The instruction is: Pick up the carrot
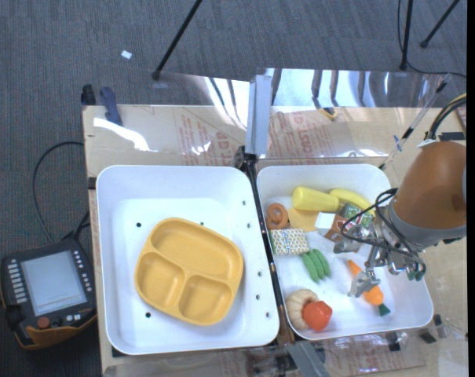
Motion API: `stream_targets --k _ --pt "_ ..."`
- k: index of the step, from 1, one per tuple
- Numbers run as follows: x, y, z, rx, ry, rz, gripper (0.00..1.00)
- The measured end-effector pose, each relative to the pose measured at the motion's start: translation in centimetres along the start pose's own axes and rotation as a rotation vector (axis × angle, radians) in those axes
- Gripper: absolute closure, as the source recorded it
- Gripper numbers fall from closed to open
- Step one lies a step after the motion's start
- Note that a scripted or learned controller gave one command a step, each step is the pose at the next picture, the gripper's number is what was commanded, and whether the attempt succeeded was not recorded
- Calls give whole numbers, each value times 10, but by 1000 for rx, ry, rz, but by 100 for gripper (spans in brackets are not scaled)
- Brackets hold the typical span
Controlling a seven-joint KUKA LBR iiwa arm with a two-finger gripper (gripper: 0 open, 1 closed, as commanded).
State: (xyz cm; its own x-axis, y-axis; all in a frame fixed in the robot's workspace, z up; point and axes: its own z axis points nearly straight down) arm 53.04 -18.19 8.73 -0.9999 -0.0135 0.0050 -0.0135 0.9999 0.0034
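In the right bin (pixel 419 311), the carrot (pixel 372 292) lies near the front right, partly hidden by the jaws (pixel 366 280) directly over it; whether they are open or closed, I cannot tell. A yellow 3-compartment tray (pixel 189 270) sits in the left bin (pixel 119 203)

Almost no writing can be read here. On the worktop (pixel 191 136), behind the two bins, the brown cardboard surface carries large reddish printed letters and lines, but they stand upside down and under a strong glare, so I cannot make out any word with certainty. The small patterned packet (pixel 289 242) in the right bin (pixel 343 332) has fine print that is too small to read. The handheld control pendant (pixel 45 291) at the left shows a pale screen with no legible text.
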Motion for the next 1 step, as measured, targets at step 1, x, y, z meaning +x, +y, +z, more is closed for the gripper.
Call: stream_targets --k 1 --pt "-3 4 -12 0 -5 -9 100"
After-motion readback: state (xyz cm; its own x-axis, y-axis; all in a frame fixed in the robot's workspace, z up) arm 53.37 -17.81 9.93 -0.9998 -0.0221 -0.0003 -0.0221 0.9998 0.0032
